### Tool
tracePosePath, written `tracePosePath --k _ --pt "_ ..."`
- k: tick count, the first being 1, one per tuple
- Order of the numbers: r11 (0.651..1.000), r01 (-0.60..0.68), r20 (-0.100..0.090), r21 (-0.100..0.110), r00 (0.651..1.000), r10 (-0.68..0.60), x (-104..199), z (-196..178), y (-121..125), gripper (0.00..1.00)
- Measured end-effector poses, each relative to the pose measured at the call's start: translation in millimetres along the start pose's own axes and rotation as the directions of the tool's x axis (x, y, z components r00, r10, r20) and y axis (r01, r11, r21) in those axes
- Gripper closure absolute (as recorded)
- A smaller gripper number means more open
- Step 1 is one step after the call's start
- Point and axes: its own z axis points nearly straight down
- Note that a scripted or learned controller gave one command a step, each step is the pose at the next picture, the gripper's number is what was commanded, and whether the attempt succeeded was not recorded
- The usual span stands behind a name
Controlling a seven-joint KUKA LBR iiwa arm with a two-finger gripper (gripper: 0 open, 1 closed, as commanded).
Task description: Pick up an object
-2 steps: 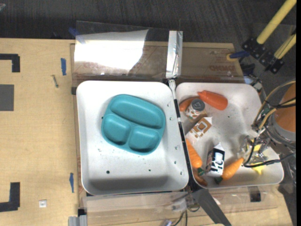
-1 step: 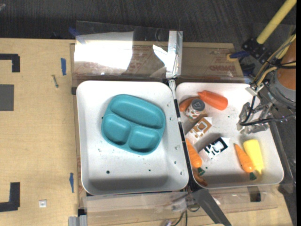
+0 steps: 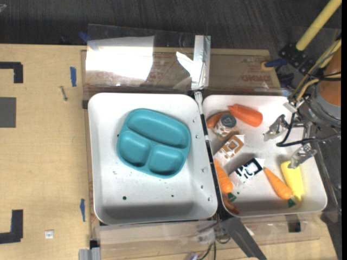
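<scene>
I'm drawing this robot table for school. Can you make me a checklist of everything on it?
Surface: tan bench bearing two white bins, left bin and right bin.
Job's things: right bin has carrots, a yellow piece, small boxes.
Clutter: teal tray in left bin.
End effector: above the right bin's right side, open, nothing between its fingers.
Cables: black ones at the wrist.
Surroundings: clear plastic sheet behind bins, yellow pole, dark floor.
</scene>
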Motion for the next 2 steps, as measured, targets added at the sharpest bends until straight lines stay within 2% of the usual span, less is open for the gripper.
tracePosePath --k 1,2 --pt "0.996 -0.095 0.004 0.005 0.996 0.095 36 126 4 0.0" --pt "0.999 -0.035 0.005 0.006 0.999 0.035 54 126 9 0.0"
